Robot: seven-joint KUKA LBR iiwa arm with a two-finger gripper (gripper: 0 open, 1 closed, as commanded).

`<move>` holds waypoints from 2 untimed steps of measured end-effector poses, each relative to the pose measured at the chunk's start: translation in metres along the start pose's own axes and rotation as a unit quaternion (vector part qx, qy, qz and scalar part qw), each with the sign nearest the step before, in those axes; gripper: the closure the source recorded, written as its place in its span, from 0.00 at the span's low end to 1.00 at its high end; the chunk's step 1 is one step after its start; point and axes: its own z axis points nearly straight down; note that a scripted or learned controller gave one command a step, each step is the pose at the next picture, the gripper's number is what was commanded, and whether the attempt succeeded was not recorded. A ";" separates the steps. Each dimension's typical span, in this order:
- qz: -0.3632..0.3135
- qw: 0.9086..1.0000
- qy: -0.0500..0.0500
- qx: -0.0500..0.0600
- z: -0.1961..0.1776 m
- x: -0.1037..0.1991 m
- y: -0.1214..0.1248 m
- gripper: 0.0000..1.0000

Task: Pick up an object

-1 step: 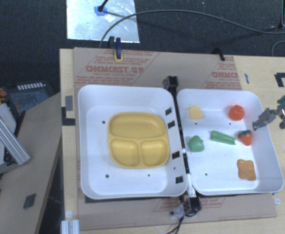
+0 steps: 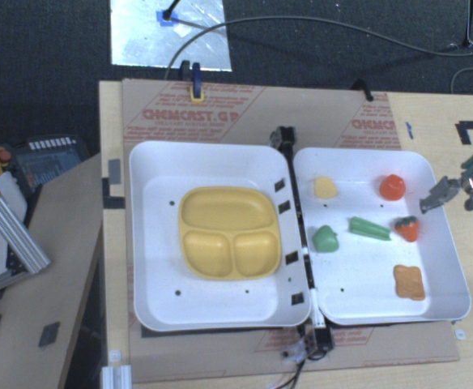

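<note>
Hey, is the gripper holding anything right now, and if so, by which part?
Nothing is held. The gripper sits at the right bin's right edge, apart from the nearby strawberry.

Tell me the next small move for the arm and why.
Probably move the gripper inward and down toward the strawberry, the nearest piece. The gripper sits at the right bin's right rim, above the floor, with nothing seen between its fingers. The strawberry touches the green pod's end, so approaching from the rim side looks cleaner.
</note>
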 end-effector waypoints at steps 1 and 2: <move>0.001 1.000 0.000 0.001 0.043 -0.001 0.005 0.00; 0.001 1.000 0.001 0.001 0.104 0.004 0.004 0.00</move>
